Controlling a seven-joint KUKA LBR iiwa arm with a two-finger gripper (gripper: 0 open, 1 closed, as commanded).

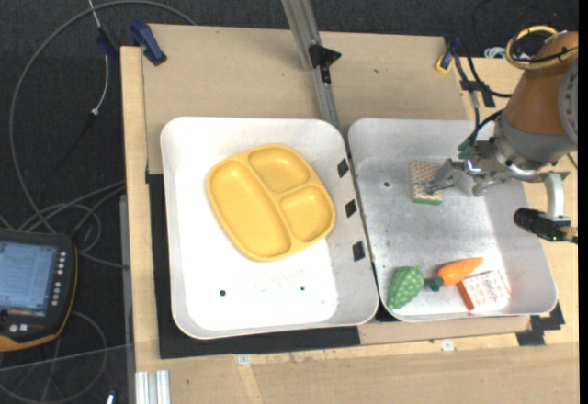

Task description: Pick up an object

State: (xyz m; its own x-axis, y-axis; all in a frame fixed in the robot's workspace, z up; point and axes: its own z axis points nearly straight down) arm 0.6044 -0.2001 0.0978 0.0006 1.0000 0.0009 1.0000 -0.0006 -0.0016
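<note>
A small tan checkered block [424,182] lies in the upper middle of the right bin [514,237]. My gripper [459,184] hangs just to the block's right, low over the bin floor. It is open, and its left finger [444,178] reaches the block's right edge with nothing between the two fingers. Along the bin's front edge lie a green bumpy toy [406,286], an orange carrot [457,270] and a red and white box [484,290], all well in front of the gripper.
A yellow divided plate [269,200] sits in the left bin [184,283]. A metal post [308,21] rises behind the gap between the bins. The arm's orange band [537,99] stands over the right bin's far right corner.
</note>
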